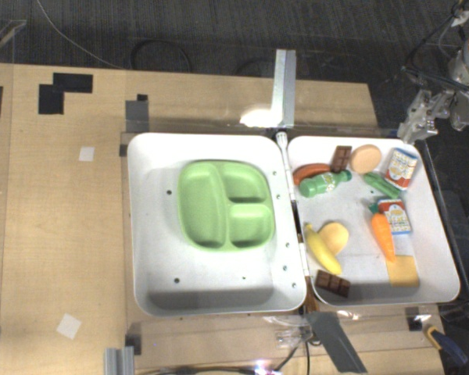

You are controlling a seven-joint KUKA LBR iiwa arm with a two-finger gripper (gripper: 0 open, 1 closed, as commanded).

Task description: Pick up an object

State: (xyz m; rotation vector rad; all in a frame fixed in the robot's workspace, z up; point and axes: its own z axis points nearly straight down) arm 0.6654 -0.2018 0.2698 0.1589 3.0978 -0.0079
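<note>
The gripper [422, 119] hangs just outside the right bin's [445, 283] far corner (whether it's spread or pressed together I cannot tell), while the carrot [383, 237] lies touching the small carton [396, 216] and cheese [402, 270], so a descent there may well snag a neighbour instead.

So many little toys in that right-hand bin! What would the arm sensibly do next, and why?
Probably swing the gripper inward and down over the right bin, toward a piece such as the carrot. The gripper sits outside the bin's far corner with nothing between its fingers, so nothing is picked yet, and all the toys lie in that bin.
</note>
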